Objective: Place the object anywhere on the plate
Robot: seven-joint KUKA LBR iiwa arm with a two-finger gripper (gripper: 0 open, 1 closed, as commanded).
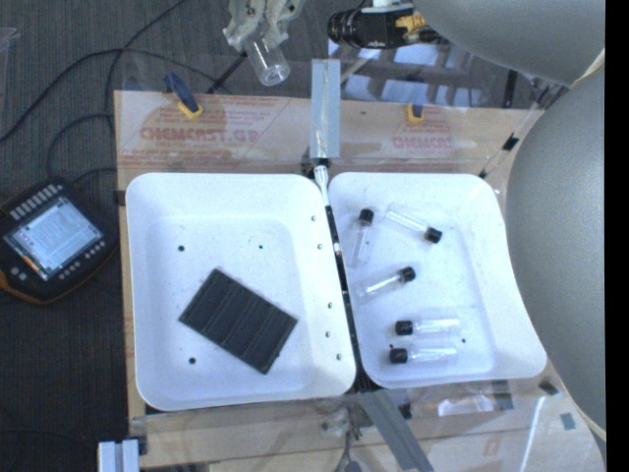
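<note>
So the gripper is parked way up at the far edge, beyond both bins and out over the dark floor, a bit left of the middle seam. It's pinching a clear vial between its fingers, with the vial hanging down and tilted slightly toward the right. The big grey arm bulges in along the right side and covers part of the right bin's far corner.

The plate, a dark ribbed rectangle, sits turned at an angle in the near half of the left bin. Around it the bin floor is bare white, with more room on the far side than the near side, where the plate's corner gets close to the near wall.

The right bin has five more clear vials with black caps scattered through its middle, two of them lying side by side near the near wall. A metal post stands at the far end of the seam between the bins.
</note>
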